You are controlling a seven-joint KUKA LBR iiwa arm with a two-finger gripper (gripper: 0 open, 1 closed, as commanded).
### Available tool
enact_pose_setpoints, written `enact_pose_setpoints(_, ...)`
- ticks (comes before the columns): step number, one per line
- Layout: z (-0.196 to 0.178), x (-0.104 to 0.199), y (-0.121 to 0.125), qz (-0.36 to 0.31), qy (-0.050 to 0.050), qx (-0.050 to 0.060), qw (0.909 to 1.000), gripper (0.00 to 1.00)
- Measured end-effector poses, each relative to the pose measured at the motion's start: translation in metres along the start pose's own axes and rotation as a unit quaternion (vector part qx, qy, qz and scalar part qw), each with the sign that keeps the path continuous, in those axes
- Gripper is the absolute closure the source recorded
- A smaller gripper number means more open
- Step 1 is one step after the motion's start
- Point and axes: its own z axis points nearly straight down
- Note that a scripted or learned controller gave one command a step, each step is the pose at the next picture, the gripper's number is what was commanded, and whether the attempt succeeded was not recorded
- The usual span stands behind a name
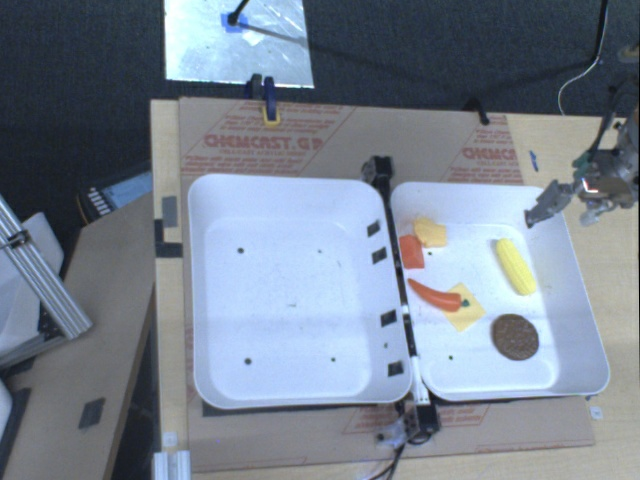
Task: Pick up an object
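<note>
My gripper (568, 211) hangs over the far right rim of the right bin (575, 298), its two fingers spread apart and nothing between them. Inside that bin lie a yellow corn cob (515, 266), a brown round patty (515, 337), a red chili pepper (434, 293) resting on a yellow cheese slice (468, 311), an orange-red block (411, 251) and a small yellow piece (431, 232). The corn cob is the nearest item to the gripper, a little below and to its left.
The left bin (210, 298) sits beside the right one, joined by a black clip strip (392, 268). A foil sheet (238, 28) lies at the back. Cables run at the top right, and a metal rail (40, 278) stands at the left.
</note>
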Motion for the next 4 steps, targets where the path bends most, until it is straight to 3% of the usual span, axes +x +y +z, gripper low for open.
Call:
enact_pose_setpoints(1,-0.030,-0.025,-0.087,0.004,0.000,0.000,1.0000,0.00)
enact_pose_setpoints(3,-0.116,-0.022,-0.074,-0.001,-0.001,-0.002,1.0000,0.00)
enact_pose_setpoints(4,-0.155,-0.023,-0.091,0.000,-0.001,-0.002,1.0000,0.00)
